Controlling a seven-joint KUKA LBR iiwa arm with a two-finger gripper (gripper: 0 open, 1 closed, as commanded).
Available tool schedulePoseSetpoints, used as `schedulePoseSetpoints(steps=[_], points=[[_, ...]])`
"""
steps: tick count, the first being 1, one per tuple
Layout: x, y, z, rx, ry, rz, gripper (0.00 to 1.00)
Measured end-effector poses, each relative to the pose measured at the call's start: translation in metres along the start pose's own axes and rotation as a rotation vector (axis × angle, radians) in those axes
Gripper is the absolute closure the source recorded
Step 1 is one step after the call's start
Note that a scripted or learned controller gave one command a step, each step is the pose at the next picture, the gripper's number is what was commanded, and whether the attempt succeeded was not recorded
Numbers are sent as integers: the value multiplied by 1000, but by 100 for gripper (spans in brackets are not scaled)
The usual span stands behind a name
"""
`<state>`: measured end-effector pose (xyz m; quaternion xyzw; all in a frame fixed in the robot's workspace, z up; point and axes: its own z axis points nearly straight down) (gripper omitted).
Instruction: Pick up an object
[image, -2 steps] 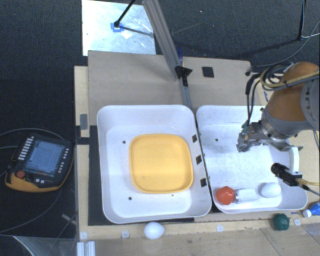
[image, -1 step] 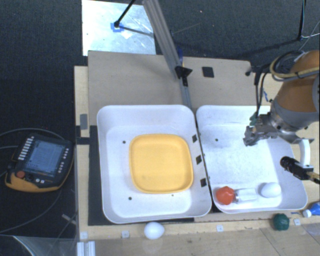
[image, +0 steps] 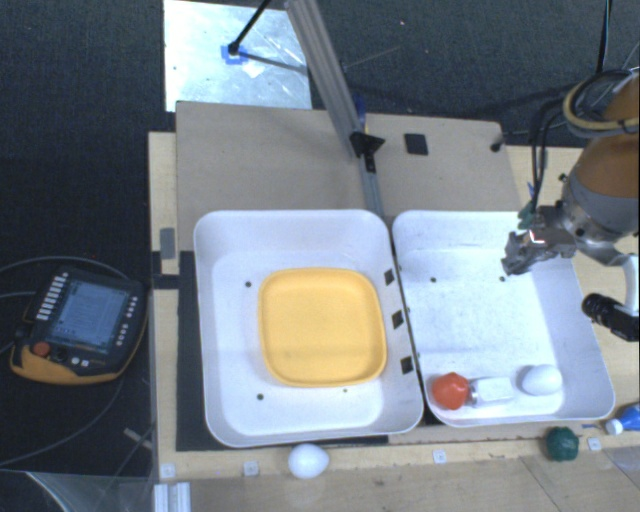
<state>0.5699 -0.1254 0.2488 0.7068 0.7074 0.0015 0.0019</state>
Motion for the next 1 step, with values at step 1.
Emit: schedulePoseSetpoints(steps=[1], points=[[51, -14, -1, 4, 2, -3, 100]])
